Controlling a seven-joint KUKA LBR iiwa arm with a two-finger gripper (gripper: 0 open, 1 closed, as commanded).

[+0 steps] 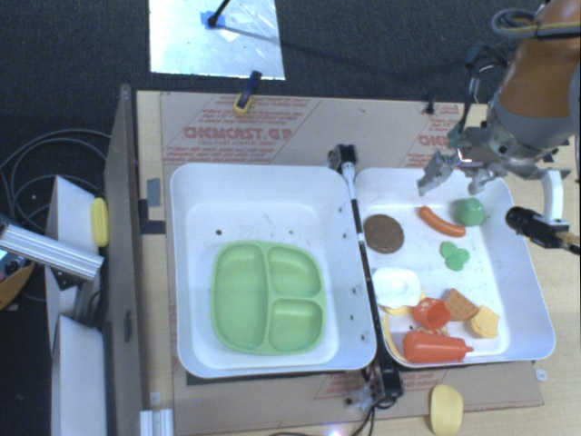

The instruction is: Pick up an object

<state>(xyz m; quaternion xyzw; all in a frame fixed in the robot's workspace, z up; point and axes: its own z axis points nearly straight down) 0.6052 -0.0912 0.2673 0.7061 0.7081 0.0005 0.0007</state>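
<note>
Cardboard sheet [272,130] under both bins, red lettering. Silver foil square [218,21] on dark carpet at 12 o'clock. Black cables [36,157] at 9 o'clock. Yellow clamp [243,101] on cardboard's far edge. Yellow piece [445,407] at 5 o'clock, on the cardboard

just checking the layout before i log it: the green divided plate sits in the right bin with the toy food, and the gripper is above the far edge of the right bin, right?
Not quite. The green divided plate lies in the left bin, apart from the toy food, which is in the right bin. The camera view shows this. The rest holds: the gripper is above the right bin's far edge.
</note>
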